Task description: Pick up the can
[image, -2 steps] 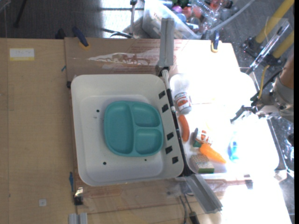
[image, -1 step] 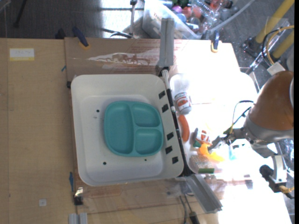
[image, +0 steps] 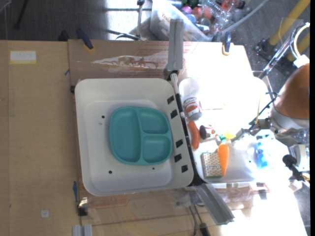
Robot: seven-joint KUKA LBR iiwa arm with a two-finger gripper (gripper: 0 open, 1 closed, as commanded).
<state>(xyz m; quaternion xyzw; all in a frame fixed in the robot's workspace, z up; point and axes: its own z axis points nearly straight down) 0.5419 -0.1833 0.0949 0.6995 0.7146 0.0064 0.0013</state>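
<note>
The can was seen lying on its side in the right bin, close against the divider that separates the two bins, with its pale end pointed toward the far edge and its red-and-white label turned upward. Just below it, an orange-red oblong item was laid along the same divider, and a carrot was found nearer the front of that bin, set roughly upright in the view with its green top toward the can. A small tan box was placed just beside the carrot on its left, touching or nearly touching it. A blue item could be made out further right, though it was washed out by strong glare that covered much of the right bin. In the left bin a teal divided plate was set flat near the middle. The arm was seen at the right edge of the view, with its orange band visible above grey wrist parts, well apart from the can. The jaws were not clearly made out, so it could not be told whether they were spread or pressed together. Both bins were carried on the brown counter.
</note>
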